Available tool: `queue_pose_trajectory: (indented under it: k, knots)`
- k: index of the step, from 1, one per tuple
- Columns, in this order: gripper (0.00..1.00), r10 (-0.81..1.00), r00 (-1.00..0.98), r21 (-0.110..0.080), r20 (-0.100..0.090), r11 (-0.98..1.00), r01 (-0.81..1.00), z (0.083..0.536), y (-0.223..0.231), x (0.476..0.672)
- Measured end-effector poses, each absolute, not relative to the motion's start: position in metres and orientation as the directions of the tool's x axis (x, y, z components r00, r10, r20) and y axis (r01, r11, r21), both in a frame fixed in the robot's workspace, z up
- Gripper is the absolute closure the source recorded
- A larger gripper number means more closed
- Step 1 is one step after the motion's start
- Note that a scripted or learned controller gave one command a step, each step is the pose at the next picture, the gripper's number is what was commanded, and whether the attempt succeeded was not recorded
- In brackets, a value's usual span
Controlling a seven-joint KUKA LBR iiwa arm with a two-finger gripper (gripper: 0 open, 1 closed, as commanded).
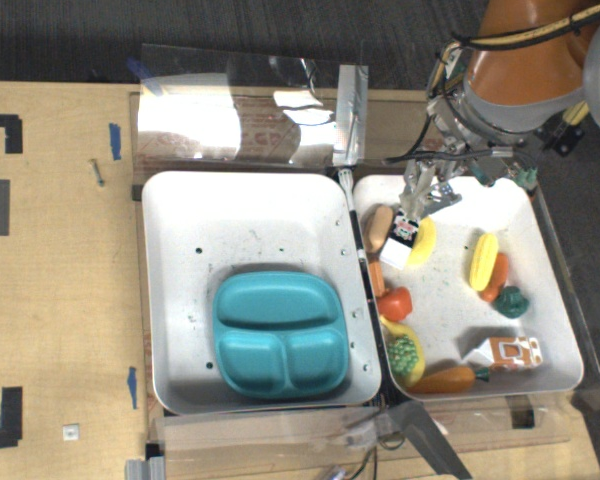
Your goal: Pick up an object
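Note:
My gripper [426,198] hangs over the back left part of the right bin [555,298], its fingers apart with nothing between them. Just below its fingertips lie a small black and white item [406,230], a yellow banana-shaped piece [422,244], a white block [394,257] and a brown bread roll [379,227]. Further right are a yellow corn cob [483,259] and a green broccoli piece [511,301]. A red tomato [395,303], a green and yellow item [404,356], a carrot [443,379] and an orange and white toy box [513,351] lie toward the front.
The left bin [180,218] holds a teal divided tray [279,332] in its front half. A clear plastic sheet [240,118] stands behind the left bin. A metal divider [350,118] rises between the bins at the back.

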State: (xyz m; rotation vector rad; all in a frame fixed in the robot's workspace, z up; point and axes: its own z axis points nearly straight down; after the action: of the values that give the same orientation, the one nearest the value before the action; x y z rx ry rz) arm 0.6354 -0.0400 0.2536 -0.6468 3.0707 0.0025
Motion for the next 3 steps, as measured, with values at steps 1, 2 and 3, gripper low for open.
queue_pose_trajectory:
  k: [1, 2, 3]
  knots:
    - [1.00, -0.535, -0.845, -0.004, -0.010, 0.845, -0.535, 0.281, -0.043, 0.668]
    - [1.00, -0.635, -0.772, -0.006, -0.011, 0.772, -0.635, 0.302, -0.024, 0.668]
    - [1.00, -0.633, -0.774, -0.011, -0.022, 0.774, -0.633, 0.315, -0.023, 0.670]
